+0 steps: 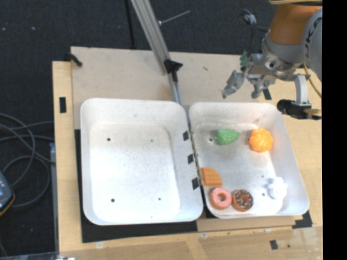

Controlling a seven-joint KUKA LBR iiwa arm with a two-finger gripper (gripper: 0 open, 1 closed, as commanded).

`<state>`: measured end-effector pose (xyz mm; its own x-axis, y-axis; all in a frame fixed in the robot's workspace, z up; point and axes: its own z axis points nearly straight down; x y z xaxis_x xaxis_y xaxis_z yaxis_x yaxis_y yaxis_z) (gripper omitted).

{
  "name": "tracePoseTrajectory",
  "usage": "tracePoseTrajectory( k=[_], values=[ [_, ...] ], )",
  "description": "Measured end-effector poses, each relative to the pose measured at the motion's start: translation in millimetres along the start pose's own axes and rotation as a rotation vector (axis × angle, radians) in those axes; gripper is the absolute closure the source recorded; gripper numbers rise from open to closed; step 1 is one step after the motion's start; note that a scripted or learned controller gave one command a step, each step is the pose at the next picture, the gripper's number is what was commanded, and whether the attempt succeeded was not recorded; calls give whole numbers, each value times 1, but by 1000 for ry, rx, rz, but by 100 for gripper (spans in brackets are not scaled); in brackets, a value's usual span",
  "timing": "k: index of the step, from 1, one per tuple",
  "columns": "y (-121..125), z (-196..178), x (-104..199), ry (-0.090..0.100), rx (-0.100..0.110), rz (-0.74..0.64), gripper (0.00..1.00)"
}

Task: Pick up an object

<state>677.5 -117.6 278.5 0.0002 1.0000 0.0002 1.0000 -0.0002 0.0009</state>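
The right bin [282, 124] holds a green toy [226, 136], an orange fruit [261, 140], a tan waffle piece [211, 176], a pink donut [220, 198], a chocolate donut [242, 200] and a small white object [276, 188]. My gripper [246, 87] hangs above the bin's far rim, beyond the green toy and the orange fruit. Its two fingers are spread apart with nothing between them.
The left bin [135, 161] lies beside the right one. A slanted metal pole [154, 34] rises from between the bins toward the back. Cables lie on the floor at the left.
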Motion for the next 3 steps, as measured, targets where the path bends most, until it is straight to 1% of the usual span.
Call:
tracePoseTrajectory(
  k=[1, 2, 3],
  values=[
    [0, -11, 0, 0, -1, -1, 100],
    [-82, 80, 28, 1, 7, 0, 100],
    [-160, 98, 19, 0, 3, 3, 100]
  ],
)
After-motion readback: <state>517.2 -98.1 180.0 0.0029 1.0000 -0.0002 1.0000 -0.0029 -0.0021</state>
